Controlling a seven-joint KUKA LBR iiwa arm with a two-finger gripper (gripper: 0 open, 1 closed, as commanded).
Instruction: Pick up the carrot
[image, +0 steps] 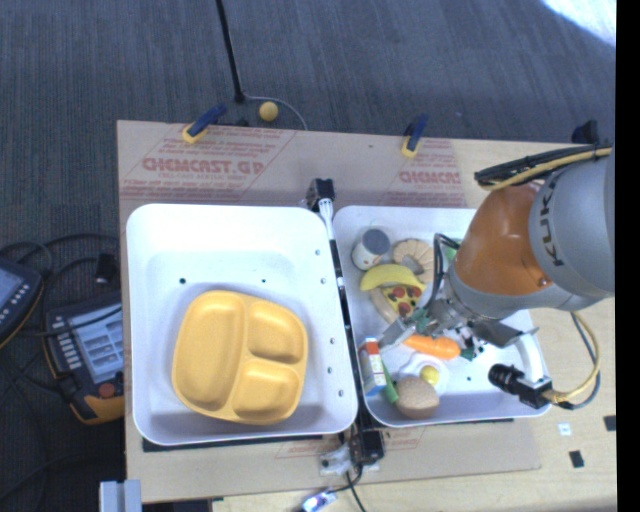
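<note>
The hand (432, 328) is hanging low in the right bin (520, 395), directly above the carrot (434, 347); whether it is spread or pinching, I cannot tell. The carrot is lying among crowded toy food, probably why the approach is coming from above.

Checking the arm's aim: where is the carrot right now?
The carrot lies in the right bin, just below the gripper, with the egg right under it in the picture.
</note>
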